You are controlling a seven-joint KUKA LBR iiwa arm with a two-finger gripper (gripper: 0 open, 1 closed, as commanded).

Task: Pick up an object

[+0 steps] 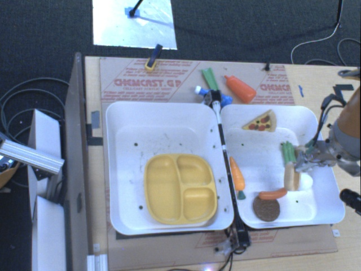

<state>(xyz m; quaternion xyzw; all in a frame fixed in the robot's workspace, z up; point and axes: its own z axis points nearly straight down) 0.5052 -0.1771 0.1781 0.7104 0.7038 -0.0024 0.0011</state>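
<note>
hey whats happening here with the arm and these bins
A robot arm reaches in from the right over the right bin, its gripper low near a green-topped vegetable toy; a grasp is not evident. Also in that bin lie a pizza slice, a carrot, a sausage and a brown patty. The left bin holds a yellow divided tray. Nothing looks lifted yet.
</note>
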